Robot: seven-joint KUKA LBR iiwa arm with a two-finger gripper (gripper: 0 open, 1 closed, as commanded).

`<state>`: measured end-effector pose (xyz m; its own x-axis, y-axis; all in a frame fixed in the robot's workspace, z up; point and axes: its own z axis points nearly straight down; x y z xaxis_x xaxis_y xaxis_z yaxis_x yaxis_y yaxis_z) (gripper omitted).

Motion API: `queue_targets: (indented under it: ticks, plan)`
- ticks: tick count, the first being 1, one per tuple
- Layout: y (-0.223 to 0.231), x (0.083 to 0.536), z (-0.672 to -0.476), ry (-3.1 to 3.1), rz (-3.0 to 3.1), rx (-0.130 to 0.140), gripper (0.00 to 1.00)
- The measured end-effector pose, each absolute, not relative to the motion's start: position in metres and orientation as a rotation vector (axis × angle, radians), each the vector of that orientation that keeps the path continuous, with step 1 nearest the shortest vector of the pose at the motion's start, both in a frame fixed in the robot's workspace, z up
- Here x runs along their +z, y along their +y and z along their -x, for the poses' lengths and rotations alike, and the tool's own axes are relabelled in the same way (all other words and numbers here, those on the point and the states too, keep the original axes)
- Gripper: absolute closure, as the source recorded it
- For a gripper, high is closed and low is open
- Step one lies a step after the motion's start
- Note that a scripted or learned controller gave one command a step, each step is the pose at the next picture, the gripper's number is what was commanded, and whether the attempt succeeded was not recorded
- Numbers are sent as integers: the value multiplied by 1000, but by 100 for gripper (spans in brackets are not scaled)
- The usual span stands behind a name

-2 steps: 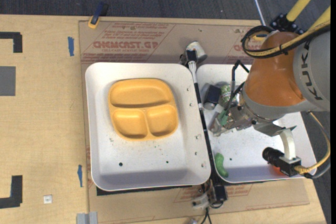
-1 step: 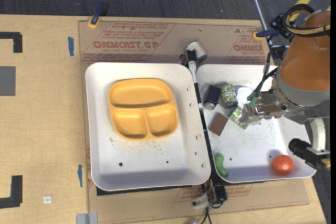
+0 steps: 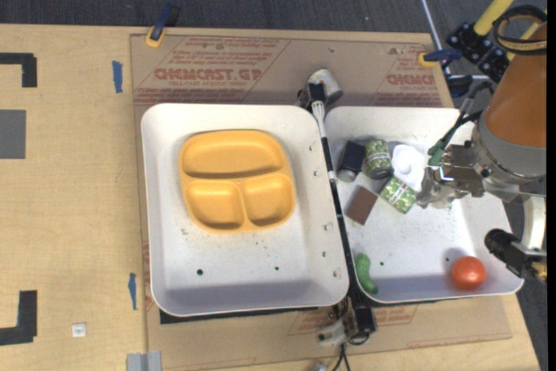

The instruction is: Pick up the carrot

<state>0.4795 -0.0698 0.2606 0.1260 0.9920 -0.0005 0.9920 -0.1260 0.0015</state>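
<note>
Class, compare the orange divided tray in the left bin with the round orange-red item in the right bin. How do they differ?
The divided tray is large, flat and yellow-orange, with three compartments; the round item is small, ball-like and redder. The tray lies near the middle of the left bin; the round item sits in the near right corner of the right bin. Both rest untouched on white bin floors.

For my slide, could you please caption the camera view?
Gripper reaches among clutter in the right bin; orange tray in left bin.
</note>
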Motion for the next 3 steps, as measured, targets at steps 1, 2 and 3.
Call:
queue_targets:
  ticks: [1,2,3]
  plan:
    - [-40,196,-479,1614,-2700,-5,100]
    - [16,184,-479,1367,-2833,-5,100]
    - [65,184,-479,944,-2998,-4,100]
